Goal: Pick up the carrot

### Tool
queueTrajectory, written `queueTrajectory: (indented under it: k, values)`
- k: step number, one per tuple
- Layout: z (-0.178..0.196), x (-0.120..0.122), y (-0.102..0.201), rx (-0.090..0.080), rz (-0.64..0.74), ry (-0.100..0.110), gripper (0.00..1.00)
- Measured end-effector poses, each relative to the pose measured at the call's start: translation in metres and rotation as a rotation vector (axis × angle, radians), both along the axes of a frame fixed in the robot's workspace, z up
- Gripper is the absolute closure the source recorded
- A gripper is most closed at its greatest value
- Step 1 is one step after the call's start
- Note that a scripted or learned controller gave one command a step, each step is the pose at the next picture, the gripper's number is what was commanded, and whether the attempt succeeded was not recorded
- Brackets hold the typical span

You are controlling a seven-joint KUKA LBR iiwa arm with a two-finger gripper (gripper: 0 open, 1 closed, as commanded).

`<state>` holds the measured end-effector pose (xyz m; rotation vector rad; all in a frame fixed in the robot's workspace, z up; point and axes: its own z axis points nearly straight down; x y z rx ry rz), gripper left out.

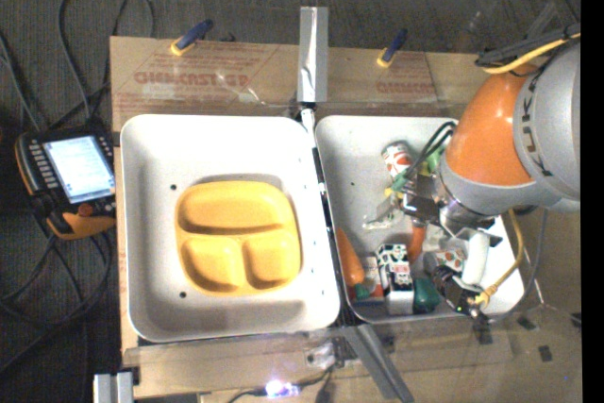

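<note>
The carrot (349, 261) is an orange tapered piece lying along the left wall of the right bin (354, 156), towards the front. My gripper (408, 208) hangs over the middle of that bin, to the right of the carrot and a little behind it, apart from it. The grey and orange wrist covers much of the gripper. Nothing shows between the gripper and the carrot.
A small can (396, 156) lies behind the gripper. A black-and-white box (394, 267), a red piece (368, 292) and a green thing (426, 296) crowd the front next to the carrot. The left bin (151, 156) holds a yellow divided tray (239, 234).
</note>
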<state>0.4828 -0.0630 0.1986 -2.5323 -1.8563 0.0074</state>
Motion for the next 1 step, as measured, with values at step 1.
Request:
queueTrajectory:
  k: [1]
  values:
    - [-0.0163,-0.0004,0.0707,0.005,0.607,0.001,0.00]
